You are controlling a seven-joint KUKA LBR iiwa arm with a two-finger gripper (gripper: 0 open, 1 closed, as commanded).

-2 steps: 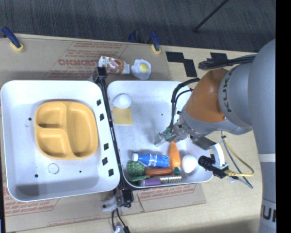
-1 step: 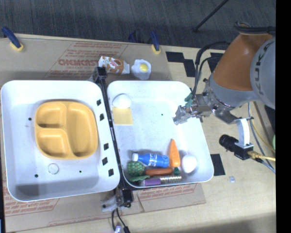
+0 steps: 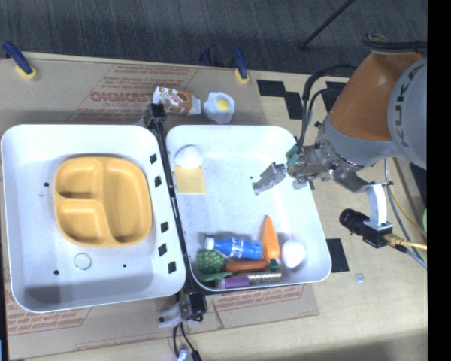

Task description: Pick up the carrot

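The orange carrot (image 3: 269, 236) lies in the right bin (image 3: 233, 143), near its front right corner, with its tip pointing toward the back. It rests between a blue bottle (image 3: 234, 246) and a white egg (image 3: 293, 254). My gripper (image 3: 284, 179) hovers over the right side of the same bin, a short way behind the carrot and apart from it. It stands open with nothing between its fingers (image 3: 269, 177).
A green toy (image 3: 208, 261), a red-orange sausage (image 3: 246, 265) and a purple item (image 3: 248, 280) crowd the front of the right bin. A cheese slice (image 3: 190, 179) and a white round piece (image 3: 188, 156) lie at its back left. The left bin (image 3: 30, 277) holds a yellow divided tray (image 3: 103, 199).
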